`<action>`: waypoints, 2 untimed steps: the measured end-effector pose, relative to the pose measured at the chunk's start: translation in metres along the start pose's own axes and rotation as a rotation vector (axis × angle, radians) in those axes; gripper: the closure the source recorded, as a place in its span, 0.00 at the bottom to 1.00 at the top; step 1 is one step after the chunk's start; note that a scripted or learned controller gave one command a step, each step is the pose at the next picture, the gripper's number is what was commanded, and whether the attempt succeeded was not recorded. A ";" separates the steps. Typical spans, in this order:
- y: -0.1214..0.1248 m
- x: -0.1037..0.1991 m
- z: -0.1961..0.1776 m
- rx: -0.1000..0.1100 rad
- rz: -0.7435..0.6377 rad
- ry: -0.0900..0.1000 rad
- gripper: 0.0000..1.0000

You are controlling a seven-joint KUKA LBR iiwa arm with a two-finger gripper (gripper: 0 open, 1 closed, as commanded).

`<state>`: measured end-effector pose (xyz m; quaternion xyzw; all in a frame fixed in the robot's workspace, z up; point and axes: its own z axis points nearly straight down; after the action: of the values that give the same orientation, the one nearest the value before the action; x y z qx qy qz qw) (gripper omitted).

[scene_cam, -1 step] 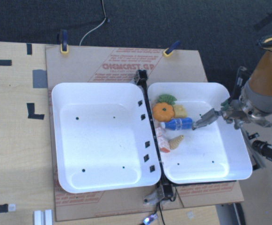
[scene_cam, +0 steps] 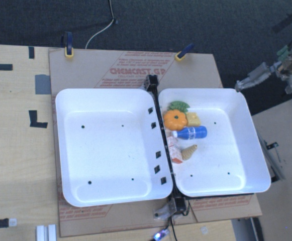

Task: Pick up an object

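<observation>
A small heap of objects lies in the right bin (scene_cam: 236,149), against its left wall. It holds an orange pumpkin-like toy (scene_cam: 175,120), a green leafy piece (scene_cam: 179,106), a yellow piece (scene_cam: 193,119), a blue bottle (scene_cam: 192,132), a tan cone (scene_cam: 189,152) and a white and red packet (scene_cam: 173,148). My gripper (scene_cam: 260,76) hangs at the view's right edge, beyond the right bin's far right corner and well away from the heap. Nothing shows in its grasp.
The left bin (scene_cam: 105,149) sits beside the right one, joined by a black divider with clips (scene_cam: 158,134). Both rest on a cardboard sheet (scene_cam: 130,69) held by two clamps at the back. A cable (scene_cam: 103,31) runs behind.
</observation>
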<state>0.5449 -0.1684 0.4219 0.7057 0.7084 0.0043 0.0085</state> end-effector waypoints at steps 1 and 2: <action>0.001 -0.036 -0.121 0.003 0.005 -0.002 0.00; 0.002 -0.034 -0.123 0.016 0.002 0.002 1.00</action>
<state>0.5450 -0.2015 0.5454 0.7065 0.7077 -0.0006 0.0021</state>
